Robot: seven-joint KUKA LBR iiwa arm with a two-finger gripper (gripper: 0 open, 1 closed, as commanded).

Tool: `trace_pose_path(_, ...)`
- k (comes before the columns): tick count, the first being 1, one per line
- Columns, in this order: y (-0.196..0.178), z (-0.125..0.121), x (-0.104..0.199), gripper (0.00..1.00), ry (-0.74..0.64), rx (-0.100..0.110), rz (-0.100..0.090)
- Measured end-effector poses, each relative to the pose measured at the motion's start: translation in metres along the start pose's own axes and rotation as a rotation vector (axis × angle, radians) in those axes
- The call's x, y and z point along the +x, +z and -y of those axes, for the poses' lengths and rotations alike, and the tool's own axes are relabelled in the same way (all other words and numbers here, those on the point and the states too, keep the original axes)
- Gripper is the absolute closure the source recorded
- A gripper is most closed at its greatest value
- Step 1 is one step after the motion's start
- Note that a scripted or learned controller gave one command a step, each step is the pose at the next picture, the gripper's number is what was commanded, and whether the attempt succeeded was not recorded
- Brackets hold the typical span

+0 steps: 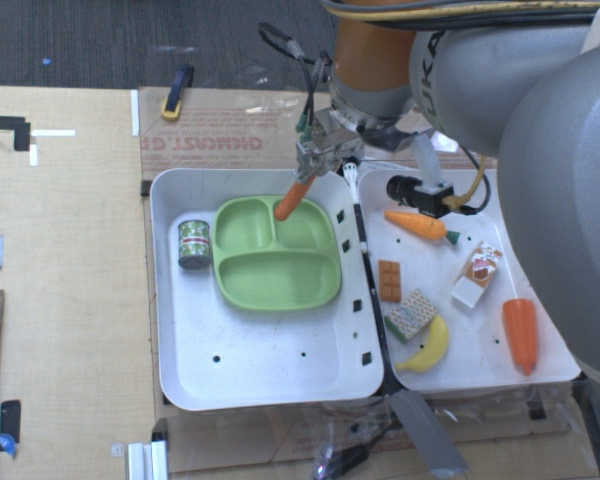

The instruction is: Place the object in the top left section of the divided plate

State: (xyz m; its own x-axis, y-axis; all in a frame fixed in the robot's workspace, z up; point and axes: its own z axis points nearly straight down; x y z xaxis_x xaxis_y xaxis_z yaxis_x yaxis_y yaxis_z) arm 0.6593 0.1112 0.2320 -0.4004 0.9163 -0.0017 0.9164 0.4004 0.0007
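Item: small orange carrot, slim and tapered, tilted, its upper end clamped in the gripper, its lower tip over the far divider of the green divided plate. Plate sits in the left white bin. Setting: pale wood bench; dark carpet beyond.

The hand grips a small orange carrot, tilted over the far rim of the green divided plastic plate. A small green-labelled can stands just left of the plate.
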Motion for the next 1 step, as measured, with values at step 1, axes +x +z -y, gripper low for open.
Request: trace_pose_path(1, 0.0165, -0.024, 0.0552, 1.0, -0.165, 0.001, 0.0)
